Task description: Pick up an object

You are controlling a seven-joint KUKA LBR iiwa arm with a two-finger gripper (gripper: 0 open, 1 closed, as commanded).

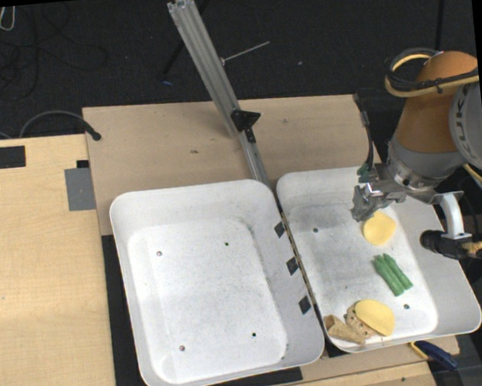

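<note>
The gripper point(367, 203) hangs in the right bin point(332, 247), just above the yellow disc point(380, 230); whether it grips anything, I cannot tell. Below the disc lie a green stick point(392, 274) and yellow lump point(374, 316). Plywood bench point(167, 144), dark floor.

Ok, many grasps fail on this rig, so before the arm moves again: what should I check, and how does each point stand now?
1. Tool over the right white bin: ok.
2. Round yellow disc right beside the tool: ok.
3. Anything held between the tool's tips: cannot tell.
4. Green ridged stick lies apart from the disc: ok.
5. Yellow dome-shaped piece touches the tan wooden block in the front corner, crowded: not ok.
6. Left white bin free of the arm: ok.
</note>
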